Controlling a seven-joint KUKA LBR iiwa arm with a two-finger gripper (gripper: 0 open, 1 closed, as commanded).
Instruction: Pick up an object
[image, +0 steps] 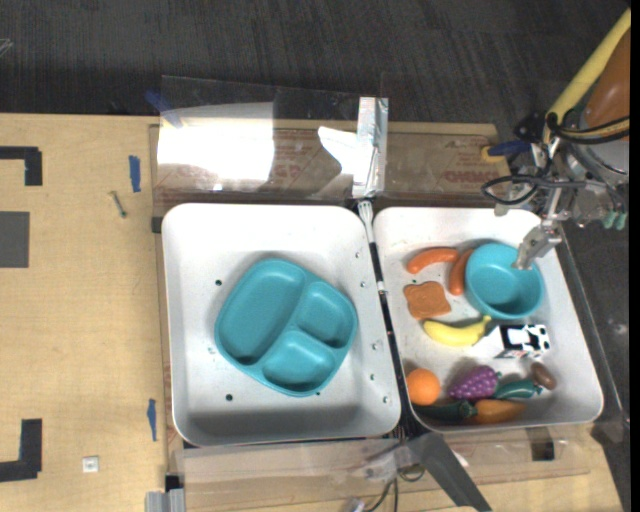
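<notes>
The right bin (580, 340) holds a teal bowl (503, 282), an orange sausage-like piece (432, 259), a brown toast slice (427, 298), a yellow banana (455, 331), a black-and-white cow toy (524, 340), an orange (423, 386), purple grapes (473, 382) and a carrot (497, 408). My gripper (532, 249) hangs over the bowl's far right rim, reaching down from the arm at the upper right. Nothing shows between its fingers.
The left bin (190, 300) holds a teal divided plate (287, 325). A clear plastic panel and a metal bracket (368, 145) stand behind the bins. Cables (530, 160) hang by the wrist at the upper right. Bare wooden bench lies to the left.
</notes>
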